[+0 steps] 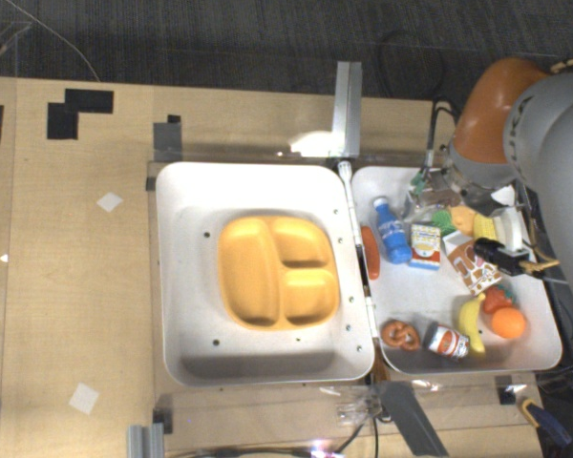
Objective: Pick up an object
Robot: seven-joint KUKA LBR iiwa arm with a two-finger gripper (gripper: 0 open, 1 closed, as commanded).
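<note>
Two white bins sit side by side in the camera view: the left bin keeps only a yellow divided tray, while the right bin crowds the pickable clutter, a blue bottle, banana and orange among it. The gripper hangs low over that bin's far corner, presumably to reach the bottle; its opening cannot be told, nothing visibly held

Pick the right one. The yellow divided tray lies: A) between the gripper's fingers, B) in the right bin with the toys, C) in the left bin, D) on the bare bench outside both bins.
C: the yellow tray sits flat in the middle of the left bin, apart from the clutter of the right bin.
</note>
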